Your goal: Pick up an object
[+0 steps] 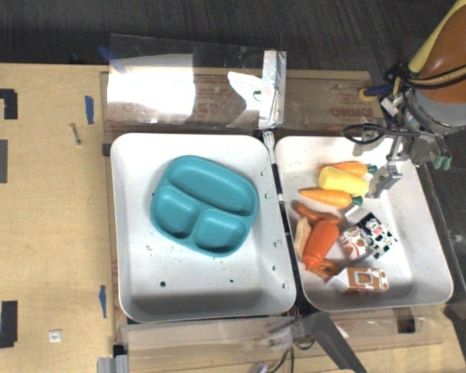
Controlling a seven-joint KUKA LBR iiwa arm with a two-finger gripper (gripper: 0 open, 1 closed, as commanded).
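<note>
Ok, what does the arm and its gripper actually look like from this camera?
The arm has a rounded orange section edged with a yellowish band, above a grey wrist ring. Dark cables, with small blue and yellow bits, loop around the wrist. The gripper is a small grey metal piece.

Robotics laboratory test station. Evidence: plywood worktop (39,231) marked with black tape corners; two shallow white plastic bins (140,286) fixed side by side; grey industrial arm with orange band (450,45), cabling exposed; dark carpeted floor (217,6) beyond.
</note>
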